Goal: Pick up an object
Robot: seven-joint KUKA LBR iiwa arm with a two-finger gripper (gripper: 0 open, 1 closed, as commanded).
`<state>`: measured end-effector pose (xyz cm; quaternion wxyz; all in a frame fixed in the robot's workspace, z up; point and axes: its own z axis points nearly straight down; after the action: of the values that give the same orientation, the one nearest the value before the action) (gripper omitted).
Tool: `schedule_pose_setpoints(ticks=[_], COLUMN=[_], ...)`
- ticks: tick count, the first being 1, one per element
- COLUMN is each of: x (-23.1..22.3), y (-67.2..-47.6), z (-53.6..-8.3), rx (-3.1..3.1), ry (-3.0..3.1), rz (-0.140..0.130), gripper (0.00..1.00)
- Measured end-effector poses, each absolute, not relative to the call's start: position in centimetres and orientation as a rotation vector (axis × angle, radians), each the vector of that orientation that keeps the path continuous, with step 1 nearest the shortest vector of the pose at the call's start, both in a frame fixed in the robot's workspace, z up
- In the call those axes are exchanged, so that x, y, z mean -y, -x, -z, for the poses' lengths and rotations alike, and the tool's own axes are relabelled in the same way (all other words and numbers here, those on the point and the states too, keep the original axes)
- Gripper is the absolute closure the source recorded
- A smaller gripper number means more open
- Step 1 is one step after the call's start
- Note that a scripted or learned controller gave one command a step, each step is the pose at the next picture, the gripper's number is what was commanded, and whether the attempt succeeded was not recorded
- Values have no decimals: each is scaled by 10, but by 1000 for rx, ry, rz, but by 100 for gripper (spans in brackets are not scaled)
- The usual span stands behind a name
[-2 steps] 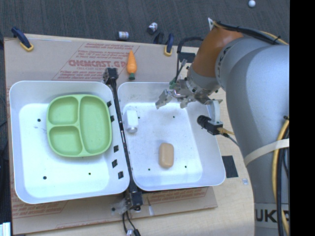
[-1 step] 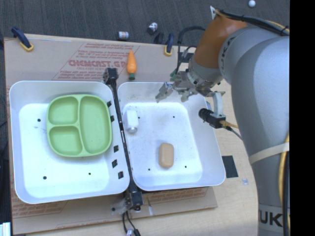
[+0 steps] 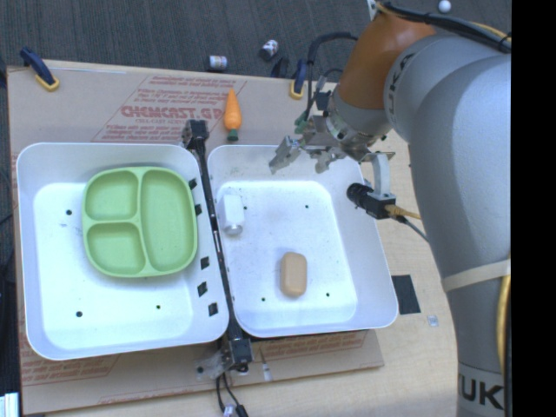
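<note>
1. Gripper (image 3: 304,154), upper centre-right of frame: we see its fingers spread apart w/ nothing between them, above the far rim of the right bin (image 3: 369,259).
2. Candidates in that bin: tan bread roll (image 3: 294,274), lower centre; small white object (image 3: 232,211) by the left wall.
3. Left bin (image 3: 35,259) holds a green tray (image 3: 140,221); a carrot (image 3: 232,111) lies on the cardboard, upper centre.
4. Progress, in our judgement: nothing picked yet; approach, grasp & lift all remain.
</note>
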<state>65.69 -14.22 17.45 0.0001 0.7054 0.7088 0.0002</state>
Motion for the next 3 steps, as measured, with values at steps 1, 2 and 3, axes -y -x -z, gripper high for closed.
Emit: schedule_pose_setpoints(ticks=[1,2,3], x=[85,189,137], y=[-657,-655,-657], z=[-192,-106,-154], rx=[-2230,-2227,-2228], ry=[-2216,-2221,-2215], rz=[1,7,-1], gripper=[0,0,0])
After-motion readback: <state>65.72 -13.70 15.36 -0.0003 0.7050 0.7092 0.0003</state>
